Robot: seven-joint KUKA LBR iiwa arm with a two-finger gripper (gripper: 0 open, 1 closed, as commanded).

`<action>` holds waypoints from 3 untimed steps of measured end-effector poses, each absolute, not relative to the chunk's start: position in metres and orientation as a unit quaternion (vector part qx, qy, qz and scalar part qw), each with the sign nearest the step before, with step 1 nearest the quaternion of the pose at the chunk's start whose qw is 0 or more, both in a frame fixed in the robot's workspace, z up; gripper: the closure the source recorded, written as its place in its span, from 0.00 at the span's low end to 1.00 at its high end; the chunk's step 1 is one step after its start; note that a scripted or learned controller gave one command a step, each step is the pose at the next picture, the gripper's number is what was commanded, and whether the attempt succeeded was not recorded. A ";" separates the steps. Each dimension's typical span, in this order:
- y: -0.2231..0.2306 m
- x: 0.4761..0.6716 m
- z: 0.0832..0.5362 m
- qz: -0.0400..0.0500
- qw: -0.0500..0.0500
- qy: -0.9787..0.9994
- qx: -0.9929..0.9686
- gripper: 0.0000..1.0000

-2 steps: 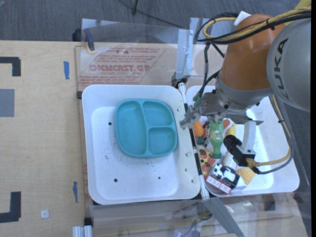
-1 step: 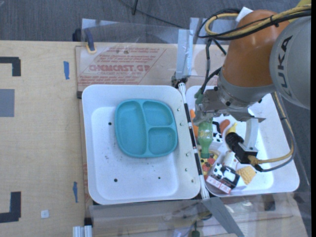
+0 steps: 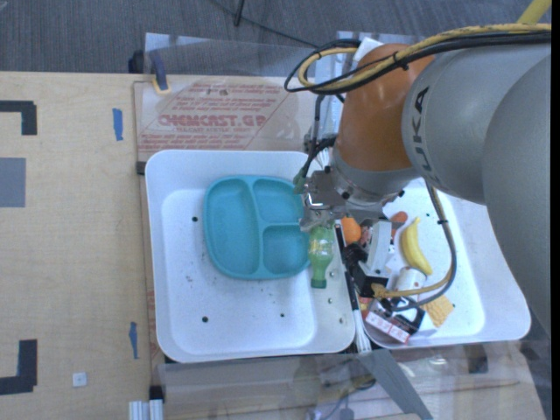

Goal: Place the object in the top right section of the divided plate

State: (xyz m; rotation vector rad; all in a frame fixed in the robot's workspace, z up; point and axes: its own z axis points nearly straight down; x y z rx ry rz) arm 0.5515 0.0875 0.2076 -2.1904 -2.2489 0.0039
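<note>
The blue divided plate [image 3: 254, 227] lies in the left white bin [image 3: 175, 304], toward that bin's right wall. A green bottle [image 3: 320, 254] hangs at the plate's right rim, over the wall between the two bins, directly under the jaws [image 3: 317, 221], though whether they are clamped on it cannot be told. The right white bin [image 3: 490, 304] holds a banana [image 3: 413, 245] and other small items beside the arm [image 3: 437, 121].

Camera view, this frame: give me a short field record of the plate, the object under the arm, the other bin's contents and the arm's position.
plate: blue divided plate, three sections, in the left bin
object: green bottle at the plate's right edge, beneath the wrist; grasp not discernible
right bin: banana, small orange item, assorted clutter
arm: grey KUKA arm, orange band, reaching in over the divide between the bins
placement: no object visible in any plate section
</note>
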 end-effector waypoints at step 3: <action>0.108 0.538 0.211 0.001 0.002 -0.700 -0.715 1.00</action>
